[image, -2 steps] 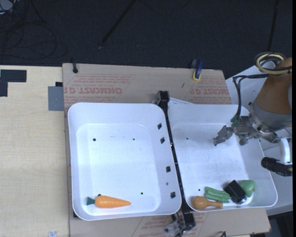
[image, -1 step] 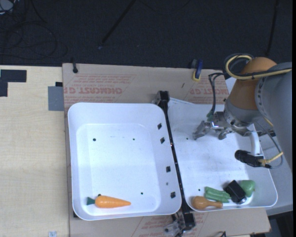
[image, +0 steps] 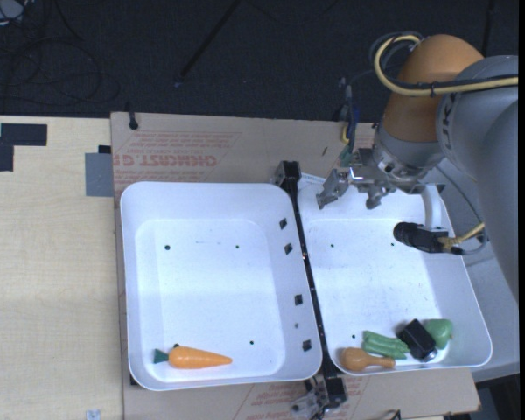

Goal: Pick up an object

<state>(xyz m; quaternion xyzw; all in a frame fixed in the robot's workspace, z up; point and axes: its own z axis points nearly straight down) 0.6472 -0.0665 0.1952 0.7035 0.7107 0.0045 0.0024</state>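
Nearest the camera, along the front wall of the right bin [image: 472, 322], lies a small cluster of toys: an orange pear-shaped piece [image: 364, 360] at the left, a green bean pod [image: 385, 345] just behind it, a black block [image: 416, 339] tilted against the pod's right end, and a green rounded piece [image: 438, 329] touching the block's far side. In the left bin [image: 140, 234], a toy carrot [image: 197, 357] rests near the front left corner, its green top pointing left, well apart from the cluster. A black divider strip [image: 299, 261] runs between the two bins.

Farther back, the gripper [image: 352, 191] hangs over the far edge of the right bin, near the divider. Its two fingers [image: 328, 192] stand apart, with nothing between them and touching none of the toys. Behind it the grey arm [image: 486, 129] with its orange band [image: 433, 81] reaches in from the right, over a sheet of cardboard [image: 201, 147] under the bins.
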